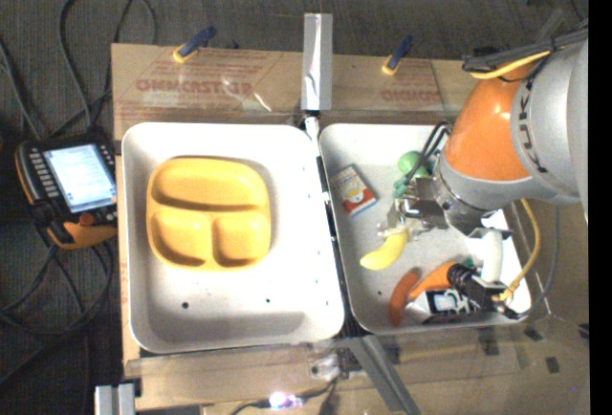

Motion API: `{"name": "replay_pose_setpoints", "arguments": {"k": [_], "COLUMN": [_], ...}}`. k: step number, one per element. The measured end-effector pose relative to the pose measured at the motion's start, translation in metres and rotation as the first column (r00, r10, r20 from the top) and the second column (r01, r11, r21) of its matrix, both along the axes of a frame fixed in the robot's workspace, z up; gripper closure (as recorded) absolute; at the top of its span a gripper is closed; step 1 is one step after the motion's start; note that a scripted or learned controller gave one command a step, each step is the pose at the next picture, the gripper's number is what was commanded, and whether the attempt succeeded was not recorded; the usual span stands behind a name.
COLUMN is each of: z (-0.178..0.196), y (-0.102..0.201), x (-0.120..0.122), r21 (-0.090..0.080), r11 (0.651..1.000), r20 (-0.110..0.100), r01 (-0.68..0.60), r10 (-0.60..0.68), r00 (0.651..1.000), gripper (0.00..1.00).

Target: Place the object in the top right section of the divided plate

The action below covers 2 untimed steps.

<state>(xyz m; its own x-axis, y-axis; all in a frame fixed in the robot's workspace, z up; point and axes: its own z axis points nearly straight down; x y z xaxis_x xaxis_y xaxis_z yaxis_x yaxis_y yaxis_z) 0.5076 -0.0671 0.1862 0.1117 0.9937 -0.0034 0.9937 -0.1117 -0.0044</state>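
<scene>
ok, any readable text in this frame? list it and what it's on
"KU", partial, running vertically on the grey arm; the rest is cut off.
Red print, mirrored, on the cardboard behind the left bin: too blurred to read.
Red print on the cardboard behind the right bin: too blurred.
Small card in the right bin: print too small.
Pendant screen: too small.
Yellow plate: no text.

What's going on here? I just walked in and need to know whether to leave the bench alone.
The grey and orange arm has its hand low in the right bin, just above a yellow banana. A small carton, a green item and an orange carrot-like piece lie nearby. The yellow divided plate sits in the left bin, nothing on it yet.
</scene>
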Motion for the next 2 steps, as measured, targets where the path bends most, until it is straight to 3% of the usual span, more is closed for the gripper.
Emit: {"name": "replay_pose_setpoints", "arguments": {"k": [1,2], "z": [0.061,0.135], "y": [0.047,0.134], "x": [0.066,-0.006], "r21": [-0.001,-0.001], "r11": [1.000,0.990], "r20": [0.002,0.002], "r01": [0.013,0.139], "r10": [-0.013,-0.139], "r00": [1.000,0.990], "gripper": [1.00,1.00]}}
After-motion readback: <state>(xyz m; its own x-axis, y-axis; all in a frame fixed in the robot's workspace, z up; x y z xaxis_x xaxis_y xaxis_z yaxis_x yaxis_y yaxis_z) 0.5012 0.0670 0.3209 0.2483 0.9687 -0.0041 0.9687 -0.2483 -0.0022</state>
